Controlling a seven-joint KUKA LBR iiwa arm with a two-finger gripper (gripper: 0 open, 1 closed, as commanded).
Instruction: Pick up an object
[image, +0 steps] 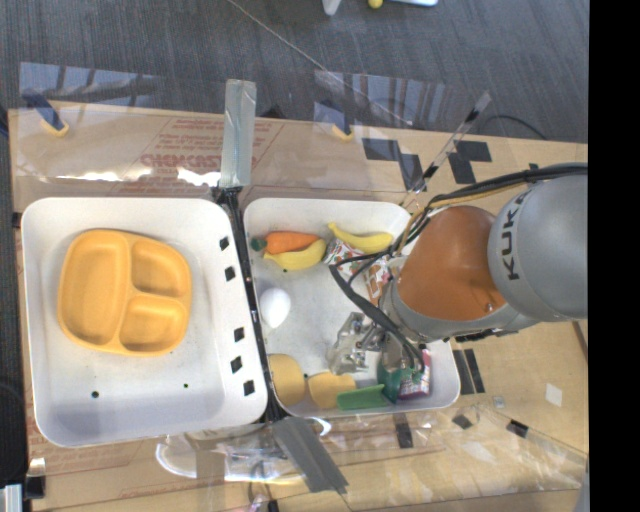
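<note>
Camera view from above shows two white bins side by side on the bench. The left bin (60, 400) holds a yellow divided plate (124, 292) lying flat in its upper half. The right bin (300, 212) carries the loose things: a carrot (290, 241) and a yellow banana (296, 259) touching each other near the far wall, a second banana (362, 239) just beside them to the right, a white egg (273, 306) near the left wall, a tan round block (287, 378) and a tan piece (329, 388) at the near wall, and a green bar (365, 398) next to those.

The arm (470, 270) reaches in from the right, its orange band sitting over the right part of this bin. The gripper (352, 345) is low in the bin's middle, between the egg and the green bar, just above the tan piece. Its metal tip is small and partly tangled with cables in the view, so how far the jaws stand apart cannot be told, and nothing can be made out between them.
</note>
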